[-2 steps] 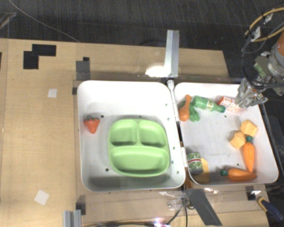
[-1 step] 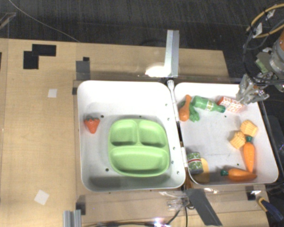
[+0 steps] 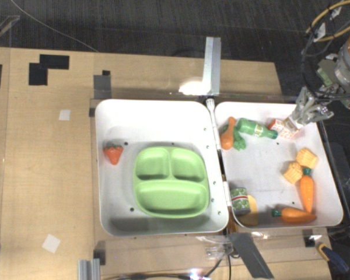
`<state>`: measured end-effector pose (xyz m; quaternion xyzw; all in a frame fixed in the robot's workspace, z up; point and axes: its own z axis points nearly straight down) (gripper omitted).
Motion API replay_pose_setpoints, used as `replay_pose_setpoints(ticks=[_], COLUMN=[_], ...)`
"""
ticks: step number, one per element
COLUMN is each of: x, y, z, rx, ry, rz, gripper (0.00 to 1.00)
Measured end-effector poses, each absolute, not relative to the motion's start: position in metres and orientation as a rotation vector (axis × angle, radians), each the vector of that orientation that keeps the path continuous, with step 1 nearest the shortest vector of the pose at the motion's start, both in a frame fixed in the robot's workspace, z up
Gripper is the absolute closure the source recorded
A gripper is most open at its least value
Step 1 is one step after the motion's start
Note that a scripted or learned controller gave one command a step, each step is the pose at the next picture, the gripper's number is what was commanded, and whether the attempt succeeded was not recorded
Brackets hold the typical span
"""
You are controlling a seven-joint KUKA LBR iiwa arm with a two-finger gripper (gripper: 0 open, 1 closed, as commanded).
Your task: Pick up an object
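I see the pincer point(image 3: 298, 116) at the right bin's point(image 3: 262, 174) far right corner, just above the small red-white carton point(image 3: 283, 128); can't tell its state.

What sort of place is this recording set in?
Probably a robotics lab bench for pick-up trials: two white bins side by side holding toy food such as a carrot, with a cabled arm's claw reaching in.

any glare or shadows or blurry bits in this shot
Camera view: a bright glare patch washes out the bench behind the left bin; the green tray casts a soft shadow toward that bin's near edge; the claw at the right bin's far corner looks slightly blurred; small toys stay sharp.
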<state>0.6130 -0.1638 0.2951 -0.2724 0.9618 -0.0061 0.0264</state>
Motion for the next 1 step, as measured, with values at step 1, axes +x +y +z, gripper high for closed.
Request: replay_pose_setpoints(ticks=[1], x=[0.6154], y=[-0.1625], z=[0.3079], rx=[-0.839], ry=[2.961], rz=[-0.022], gripper=[1.00])
